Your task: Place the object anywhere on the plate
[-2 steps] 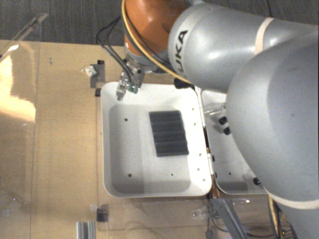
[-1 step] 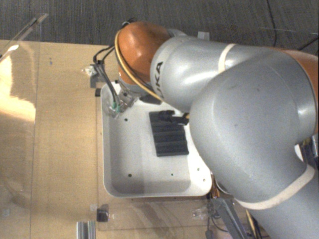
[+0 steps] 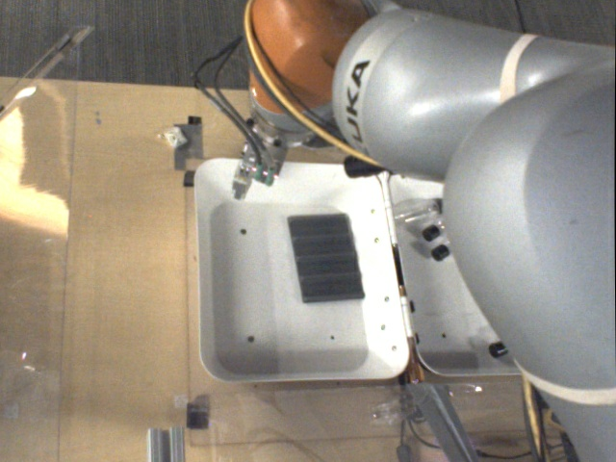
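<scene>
Over the left bin's far-left corner hangs the claw; whether it grips anything I cannot tell. Mid-bin lies the dark ribbed plate. Judging the carry underway, next comes lowering toward the plate.

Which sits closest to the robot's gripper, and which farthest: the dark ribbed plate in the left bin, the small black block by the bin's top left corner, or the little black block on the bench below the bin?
Seen from the camera view, measuring from the gripper:
1. Small black block, just to its left, beside the bin corner.
2. Dark ribbed plate, lower right, in the left bin's middle.
3. Little black block, far below on the bench.
</scene>
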### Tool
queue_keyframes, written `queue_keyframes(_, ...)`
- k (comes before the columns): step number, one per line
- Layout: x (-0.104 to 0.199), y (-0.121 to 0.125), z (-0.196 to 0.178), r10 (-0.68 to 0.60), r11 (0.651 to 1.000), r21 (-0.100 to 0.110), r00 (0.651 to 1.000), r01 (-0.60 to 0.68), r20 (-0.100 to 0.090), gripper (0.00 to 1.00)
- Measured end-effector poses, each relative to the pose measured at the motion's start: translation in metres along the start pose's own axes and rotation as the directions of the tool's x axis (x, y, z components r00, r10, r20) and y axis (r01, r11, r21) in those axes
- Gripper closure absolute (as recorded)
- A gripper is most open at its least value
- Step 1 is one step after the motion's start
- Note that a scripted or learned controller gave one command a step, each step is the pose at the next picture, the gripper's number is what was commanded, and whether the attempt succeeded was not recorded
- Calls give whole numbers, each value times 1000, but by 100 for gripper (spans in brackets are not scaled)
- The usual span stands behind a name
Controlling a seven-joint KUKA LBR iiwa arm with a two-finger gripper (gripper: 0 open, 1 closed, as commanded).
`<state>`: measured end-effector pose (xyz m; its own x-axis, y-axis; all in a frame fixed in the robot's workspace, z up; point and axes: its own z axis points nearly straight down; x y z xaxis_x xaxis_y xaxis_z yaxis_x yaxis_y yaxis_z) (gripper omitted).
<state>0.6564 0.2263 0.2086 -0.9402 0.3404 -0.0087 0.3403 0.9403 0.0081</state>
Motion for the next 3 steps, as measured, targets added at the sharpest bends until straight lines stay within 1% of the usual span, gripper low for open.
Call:
queue_keyframes(1,7,8,3,-432,902,-1,902,432,-1,100)
queue_keyframes(2,-9,13,33,-799,601,-3,601,799,-1,100)
queue_keyframes(3,-9,14,21,-974,226,-4,226,974,1,100)
